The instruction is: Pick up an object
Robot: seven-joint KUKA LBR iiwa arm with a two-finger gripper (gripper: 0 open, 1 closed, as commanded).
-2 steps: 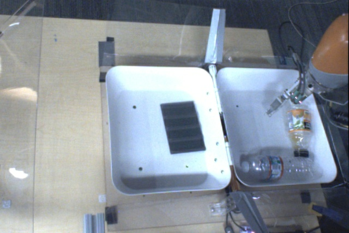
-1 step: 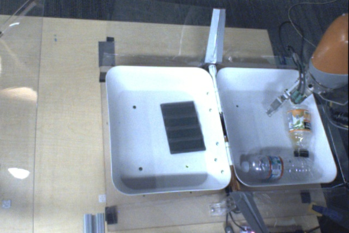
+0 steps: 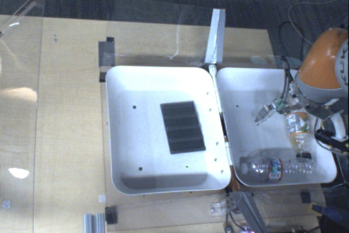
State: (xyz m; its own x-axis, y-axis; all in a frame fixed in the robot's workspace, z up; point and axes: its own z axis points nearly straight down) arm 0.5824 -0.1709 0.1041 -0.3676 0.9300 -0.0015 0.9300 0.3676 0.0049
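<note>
On the pale wooden desk [image 3: 60, 133] above dark carpet we see a black ribbed rectangular pad [image 3: 182, 127] in the left white bin [image 3: 117, 117], a clear plastic bottle [image 3: 275, 167] in the right, and the gripper [image 3: 272, 111], its state unclear.

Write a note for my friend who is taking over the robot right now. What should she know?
Tool: low over the right bin; open or shut, cannot tell.
Things: a clear plastic bottle lies on its side along the right bin's near wall; a small bottle sits under the arm; a black ridged pad lies in the left bin.
Done: nothing visibly picked up.
Left: grasp one object and lift it.
</note>
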